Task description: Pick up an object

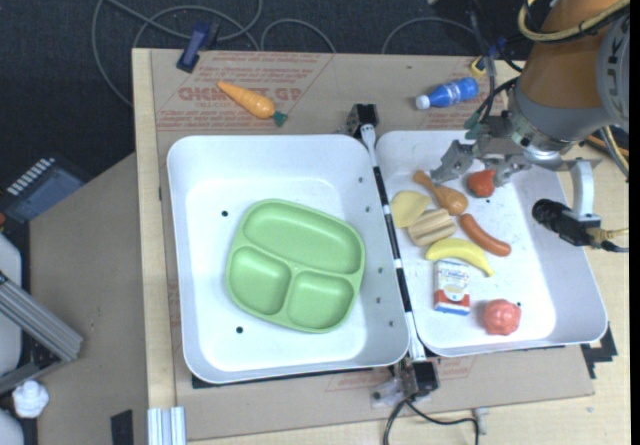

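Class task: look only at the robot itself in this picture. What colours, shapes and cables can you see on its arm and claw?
The arm is thick and rounded, grey below with a broad orange section above. Thin yellowish cables loop around the orange part near the top. At its end sits a small grey metal claw with thin, angular fingers. No lettering or markings are legible.

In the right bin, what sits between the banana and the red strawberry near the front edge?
The camera view shows a small milk carton just below the banana and left of the strawberry; between carton and strawberry is bare bin floor.
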Action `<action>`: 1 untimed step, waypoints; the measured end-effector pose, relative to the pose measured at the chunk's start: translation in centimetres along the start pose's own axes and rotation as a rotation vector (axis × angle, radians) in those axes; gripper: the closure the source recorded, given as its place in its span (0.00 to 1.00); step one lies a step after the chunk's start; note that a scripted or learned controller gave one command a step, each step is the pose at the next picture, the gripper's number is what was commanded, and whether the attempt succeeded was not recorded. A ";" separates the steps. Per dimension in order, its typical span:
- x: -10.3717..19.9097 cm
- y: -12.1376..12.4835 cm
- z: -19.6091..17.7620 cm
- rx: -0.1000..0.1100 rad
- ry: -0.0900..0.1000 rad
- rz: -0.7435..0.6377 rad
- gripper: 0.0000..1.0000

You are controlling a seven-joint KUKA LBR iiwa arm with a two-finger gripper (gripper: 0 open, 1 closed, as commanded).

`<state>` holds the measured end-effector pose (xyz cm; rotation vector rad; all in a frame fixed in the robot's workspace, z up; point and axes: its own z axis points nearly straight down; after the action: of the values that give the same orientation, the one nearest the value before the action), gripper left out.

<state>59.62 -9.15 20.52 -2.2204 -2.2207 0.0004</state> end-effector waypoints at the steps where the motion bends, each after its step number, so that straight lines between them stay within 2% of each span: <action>1: -5.0 -0.1 12.1 -0.001 -0.001 0.001 0.00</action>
<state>59.47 -14.13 8.43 -2.2230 -2.2202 0.0009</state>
